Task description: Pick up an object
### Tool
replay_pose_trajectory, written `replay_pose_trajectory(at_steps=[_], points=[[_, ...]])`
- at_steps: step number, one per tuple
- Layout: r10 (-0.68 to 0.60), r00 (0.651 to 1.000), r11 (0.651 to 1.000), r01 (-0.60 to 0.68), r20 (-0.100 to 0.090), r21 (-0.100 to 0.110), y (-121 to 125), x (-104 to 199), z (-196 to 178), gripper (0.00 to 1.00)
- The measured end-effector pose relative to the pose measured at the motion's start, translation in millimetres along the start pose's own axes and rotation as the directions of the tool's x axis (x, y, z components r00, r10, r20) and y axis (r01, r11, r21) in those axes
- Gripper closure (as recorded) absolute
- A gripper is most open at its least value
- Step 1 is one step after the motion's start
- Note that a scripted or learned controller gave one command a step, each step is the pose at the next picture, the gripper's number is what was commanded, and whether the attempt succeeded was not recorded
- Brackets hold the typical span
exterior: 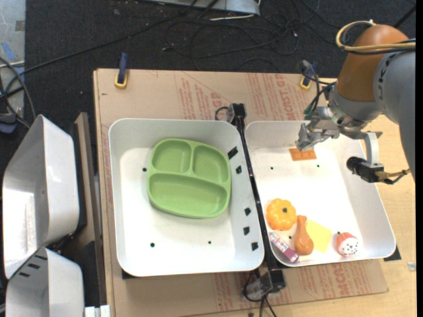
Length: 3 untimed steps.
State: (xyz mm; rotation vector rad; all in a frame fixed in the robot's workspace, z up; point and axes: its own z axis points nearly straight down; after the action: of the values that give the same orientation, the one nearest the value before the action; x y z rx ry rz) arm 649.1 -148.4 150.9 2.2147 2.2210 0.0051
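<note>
My gripper (306,141) hangs over the far part of the right bin (377,207), its fingertips just above a small flat orange piece (303,154). At the near side of that bin lie an orange pumpkin (281,214), an orange gourd (303,236), a yellow flat piece (320,235), a white and red dotted toy (347,244) and a pink and purple tube (283,246). I see nothing between the fingers.
The left bin (132,243) holds a green divided plate (190,178). Black clips run along the divider (246,177) between the bins. More white bins (36,190) are stacked at the far left. Cables lie on the dark floor behind the bench.
</note>
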Motion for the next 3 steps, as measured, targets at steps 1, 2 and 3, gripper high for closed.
replay_pose_trajectory(at_steps=[1,2,3], points=[[0.0,1.0,1.0,0.0,0.001,-0.001,2,0,-54,1.0],[-0.005,1.0,1.0,0.005,-0.003,0.004,3,61,-64,1.0],[-0.005,1.0,1.0,0.005,-0.003,0.006,-1,105,-69,1.0]])
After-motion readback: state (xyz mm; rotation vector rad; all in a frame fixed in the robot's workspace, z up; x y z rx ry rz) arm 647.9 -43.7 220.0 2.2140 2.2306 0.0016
